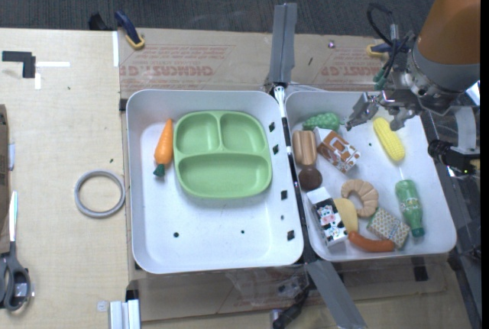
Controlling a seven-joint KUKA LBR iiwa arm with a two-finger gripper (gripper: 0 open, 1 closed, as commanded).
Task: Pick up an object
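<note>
The right bin holds several toy foods: a yellow corn cob, a green bottle, a croissant, a hot dog bun, a small brown-and-white carton, a green leafy piece, a banana, a sausage and a milk carton. My gripper hangs above the back of this bin, just left of the corn cob's upper end. Its fingers are spread open with nothing between them.
The left bin bears a green divided plate and a toy carrot beside it. On the bench to the left lie a grey ring and scissors. A metal divider runs between the bins.
</note>
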